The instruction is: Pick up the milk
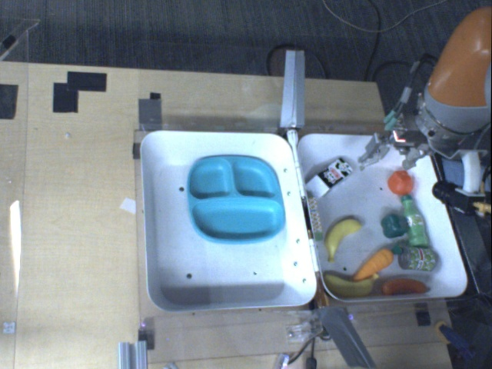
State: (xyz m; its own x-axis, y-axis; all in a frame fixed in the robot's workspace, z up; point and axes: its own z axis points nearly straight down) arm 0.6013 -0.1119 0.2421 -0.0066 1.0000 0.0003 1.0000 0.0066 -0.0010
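Bench (69,229) of pale wood carries two shallow white bins side by side. Left bin (165,229) holds a blue divided tray (234,198), lying flat near its middle. Right bin (453,271) holds the rest. Its leftmost item is the milk (330,175), a small white carton with a dark printed patch, lying on its side in the far left part of that bin, close to the dividing wall. Nearer the front lie a yellow banana (341,235), a second banana (350,285) along the near wall, an orange carrot (374,264) between them, and a red pepper (403,286). Further right sit a teal object (394,224), a green bottle (414,223), a can (417,259) and an orange-red ball (400,182). Gripper (392,153) hangs over the bin's far right part, fingers (373,151) spread apart with nothing between them, to the right of the milk and clear of it.
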